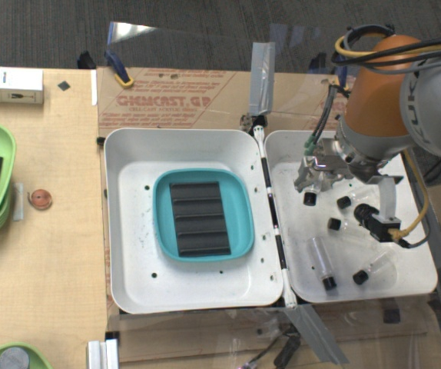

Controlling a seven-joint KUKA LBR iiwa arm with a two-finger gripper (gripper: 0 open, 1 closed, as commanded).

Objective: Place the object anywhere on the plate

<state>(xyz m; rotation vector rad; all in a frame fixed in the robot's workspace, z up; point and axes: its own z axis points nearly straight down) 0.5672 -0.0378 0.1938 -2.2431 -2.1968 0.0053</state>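
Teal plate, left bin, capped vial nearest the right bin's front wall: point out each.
Teal plate (163,229): camera view, its bare left rim.
Left bin (128,229): camera view, bare white floor left of the plate.
Capped vial (322,263): camera view, middle of its clear body.

Dark grey carpet (167,6) is seen at twelve o'clock; a pale wooden benchtop (51,283) is spread toward nine o'clock.

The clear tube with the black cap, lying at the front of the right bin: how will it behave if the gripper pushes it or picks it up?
The clear tube lies on its side on the smooth floor of the right bin, so a sideways push would probably roll it. It looks thin and see-through, thus likely light. Its round, glossy wall may slip between the fingers unless gripped across the middle.
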